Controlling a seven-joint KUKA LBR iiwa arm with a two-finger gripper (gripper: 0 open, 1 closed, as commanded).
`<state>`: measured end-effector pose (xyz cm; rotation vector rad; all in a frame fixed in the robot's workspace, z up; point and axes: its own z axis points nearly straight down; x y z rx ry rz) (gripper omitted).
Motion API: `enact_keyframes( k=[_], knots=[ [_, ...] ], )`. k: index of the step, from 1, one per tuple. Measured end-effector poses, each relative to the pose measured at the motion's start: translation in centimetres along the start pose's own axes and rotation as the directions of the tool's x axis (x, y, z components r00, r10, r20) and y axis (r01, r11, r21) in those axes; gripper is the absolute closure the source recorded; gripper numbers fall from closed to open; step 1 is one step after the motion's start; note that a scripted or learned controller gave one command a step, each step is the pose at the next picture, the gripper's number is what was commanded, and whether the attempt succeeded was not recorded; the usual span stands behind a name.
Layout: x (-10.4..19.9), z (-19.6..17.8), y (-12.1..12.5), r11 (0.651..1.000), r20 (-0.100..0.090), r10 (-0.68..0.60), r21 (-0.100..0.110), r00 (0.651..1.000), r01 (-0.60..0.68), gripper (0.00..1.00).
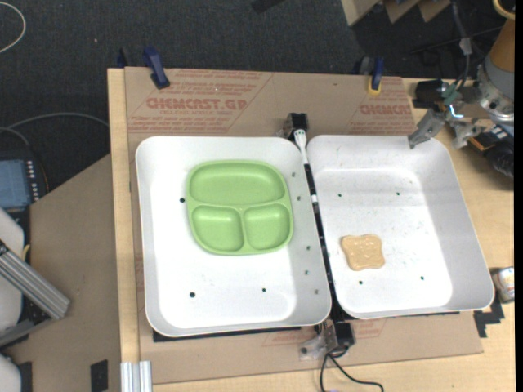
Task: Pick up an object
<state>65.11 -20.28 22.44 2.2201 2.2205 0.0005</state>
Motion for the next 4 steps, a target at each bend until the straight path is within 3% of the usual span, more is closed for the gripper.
enact_keyframes(
  k=[1,2,3,4],
  knots=[
    [7.6,-14.1,-1.9,1.000,0.000,-0.008,-0.015,1.000,0.008,0.00],
    [2.5,-26.8,-5.3,1.000,0.007,0.005,-0.017,1.000,-0.005,0.00],
    [-2.6,-31.7,-12.1,1.000,0.006,0.008,-0.009,1.000,-0.008,0.00],
    [4.6,-31.3,-17.3,1.000,-0.003,-0.005,0.000,1.000,0.005,0.00]
  ],
)
